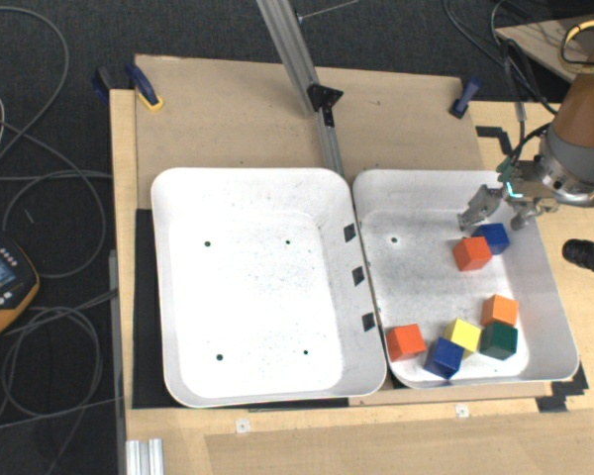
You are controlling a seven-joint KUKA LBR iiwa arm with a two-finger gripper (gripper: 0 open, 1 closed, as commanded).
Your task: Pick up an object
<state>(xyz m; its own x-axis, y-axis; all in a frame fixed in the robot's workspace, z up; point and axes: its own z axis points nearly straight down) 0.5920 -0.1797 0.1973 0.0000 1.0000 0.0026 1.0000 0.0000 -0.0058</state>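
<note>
1. A wooden bench stands on a dark carpeted floor strewn with black cables; blue clamps grip its far edge, and a grey metal bar slants down to the gap between the two bins.
2. Two shallow white bins lie side by side on the bench. The left bin shows a speckled white floor with a few small dark dots.
3. The right bin holds all the blocks.
4. Near its far right part, an orange-red block sits touching a blue block, which lies just behind and to its right.
5. Along the near edge lie five more: an orange block, a blue block, a yellow block, a green block and, just behind that one, an orange block. The yellow, blue and green ones crowd close together.
6. The arm reaches in from the right, its gripper hanging over the far right part of the right bin, just above the orange-red and blue pair.
7. Its fingers are spread apart with nothing between them; no block is held.
</note>
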